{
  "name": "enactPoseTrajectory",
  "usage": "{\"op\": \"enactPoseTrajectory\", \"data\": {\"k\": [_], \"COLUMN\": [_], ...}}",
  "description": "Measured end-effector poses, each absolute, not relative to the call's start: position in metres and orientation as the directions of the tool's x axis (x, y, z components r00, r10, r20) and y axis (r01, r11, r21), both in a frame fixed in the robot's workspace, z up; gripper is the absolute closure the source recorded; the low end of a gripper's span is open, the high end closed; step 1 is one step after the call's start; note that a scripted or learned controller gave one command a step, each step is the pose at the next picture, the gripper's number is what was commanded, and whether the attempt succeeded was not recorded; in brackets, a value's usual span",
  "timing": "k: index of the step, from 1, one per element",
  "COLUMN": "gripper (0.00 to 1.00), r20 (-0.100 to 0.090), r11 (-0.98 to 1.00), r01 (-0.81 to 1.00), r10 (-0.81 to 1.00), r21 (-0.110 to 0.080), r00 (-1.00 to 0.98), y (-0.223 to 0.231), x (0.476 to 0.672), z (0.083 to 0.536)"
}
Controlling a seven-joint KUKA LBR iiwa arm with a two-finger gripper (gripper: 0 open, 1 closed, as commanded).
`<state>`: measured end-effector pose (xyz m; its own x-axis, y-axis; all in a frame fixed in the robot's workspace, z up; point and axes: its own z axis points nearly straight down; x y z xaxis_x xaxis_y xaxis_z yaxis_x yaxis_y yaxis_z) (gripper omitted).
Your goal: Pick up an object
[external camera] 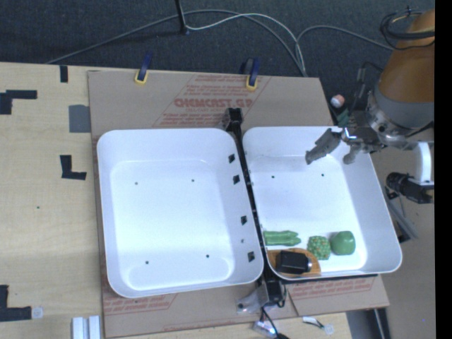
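gripper – jaws spread apart, nothing held

Claw spread open, empty

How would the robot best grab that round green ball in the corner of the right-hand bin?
Probably from straight above, closing on the widest part of the round green ball. It lies near the right bin's front wall, with a bumpy green object close on its left, so side approaches look cramped. The end effector hangs toward the bin's far end.
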<state>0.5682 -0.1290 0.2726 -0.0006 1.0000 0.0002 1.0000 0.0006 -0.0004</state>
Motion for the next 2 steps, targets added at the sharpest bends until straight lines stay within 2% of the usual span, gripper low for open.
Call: {"op": "enactPoseTrajectory", "data": {"k": [1,2], "gripper": [0.00,0.00], "r20": [0.000,0.000], "r11": [-0.002,0.000], "r01": [1.000,1.000], "r10": [1.000,1.000], "r21": [-0.005,-0.002], "r00": [0.002,0.000], "y": [-0.163,-0.182], "x": [0.591,0.635], "z": [0.219,0.194]}}
